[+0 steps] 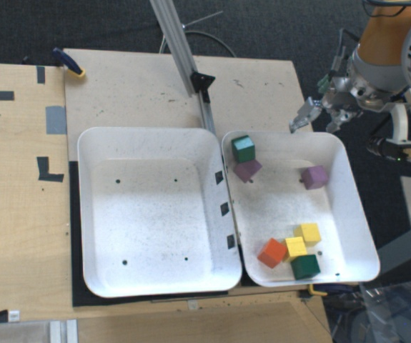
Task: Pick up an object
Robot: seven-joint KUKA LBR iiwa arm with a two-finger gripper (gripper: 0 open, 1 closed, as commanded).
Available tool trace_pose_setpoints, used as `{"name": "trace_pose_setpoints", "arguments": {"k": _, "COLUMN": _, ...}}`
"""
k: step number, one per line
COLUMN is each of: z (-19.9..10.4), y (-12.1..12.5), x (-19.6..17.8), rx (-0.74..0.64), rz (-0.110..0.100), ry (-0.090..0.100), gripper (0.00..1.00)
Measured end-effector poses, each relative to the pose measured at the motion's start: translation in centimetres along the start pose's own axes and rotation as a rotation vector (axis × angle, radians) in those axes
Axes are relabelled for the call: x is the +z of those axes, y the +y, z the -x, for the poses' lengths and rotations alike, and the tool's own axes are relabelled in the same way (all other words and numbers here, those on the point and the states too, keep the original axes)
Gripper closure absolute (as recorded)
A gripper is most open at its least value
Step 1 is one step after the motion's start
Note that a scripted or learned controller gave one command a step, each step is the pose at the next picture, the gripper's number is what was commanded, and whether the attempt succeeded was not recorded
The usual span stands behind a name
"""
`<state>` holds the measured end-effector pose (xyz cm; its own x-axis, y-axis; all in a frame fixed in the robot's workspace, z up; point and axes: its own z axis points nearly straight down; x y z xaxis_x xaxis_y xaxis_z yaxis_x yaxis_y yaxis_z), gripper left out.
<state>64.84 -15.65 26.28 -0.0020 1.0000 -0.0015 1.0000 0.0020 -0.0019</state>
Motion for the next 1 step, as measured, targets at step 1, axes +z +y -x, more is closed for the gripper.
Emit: {"name": "trace_pose_setpoints", "arguments": {"k": 1, "z": 0.00, "y": 0.00, "x": 0.00, "rx": 0.000, "rz": 0.000, "ry": 0.000, "gripper": 0.00}}
